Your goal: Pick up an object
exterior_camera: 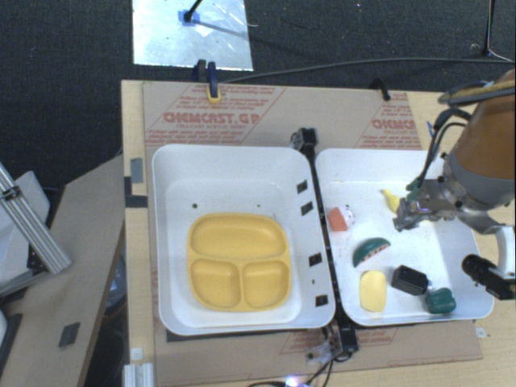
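The gripper (405,216) hangs over the right bin (451,164), toward its far side, and I cannot tell its state (that part of the view is a blur of dark metal). The nearest object is the yellow piece (391,200), lying just to the gripper's left. Nearer the front edge sit the green slice (371,251), the yellow oval (372,290), the black block (409,280) and the green lump (440,301); the orange block (339,218) rests by the divider. The left bin (173,184) holds a yellow tray (239,260). Nothing blocks a short descent.
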